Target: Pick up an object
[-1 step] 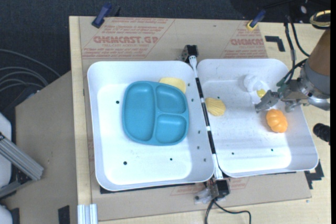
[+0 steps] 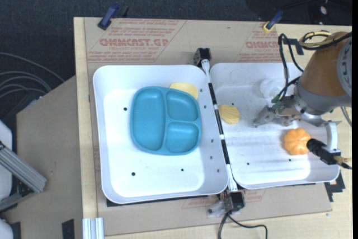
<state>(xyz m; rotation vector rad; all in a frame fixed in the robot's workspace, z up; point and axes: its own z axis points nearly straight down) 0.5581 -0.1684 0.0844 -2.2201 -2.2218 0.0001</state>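
camera view: the arm [image 2: 324,78] reaches in from the right and hangs low over the right bin [image 2: 251,170], its gripper [image 2: 268,115] down near the bin floor at about the middle. the metal fingers [image 2: 263,118] point left toward the yellow disc, and nothing sits between them. from this slant i cannot tell whether they are spread or pressed together.

the likely targets all lie in the right bin. a yellow disc [image 2: 229,114] rests by the left wall, just left of the fingers and apart from them. an orange ball [image 2: 296,141] sits near the wrist, below the gripper and not touching the fingers. a pale clear lump [image 2: 269,88] lies toward the back, partly under the arm; what it is i cannot tell. the loose pieces look scattered so any of them can be grabbed from above.

the left bin [image 2: 112,176] holds a blue divided plate [image 2: 165,120] lying flat, with a yellow round piece [image 2: 184,89] tucked at its back edge, partly hidden by it.

counted: two bins, one blue plate with three sections, two yellow pieces, one orange ball, one pale lump, one arm.
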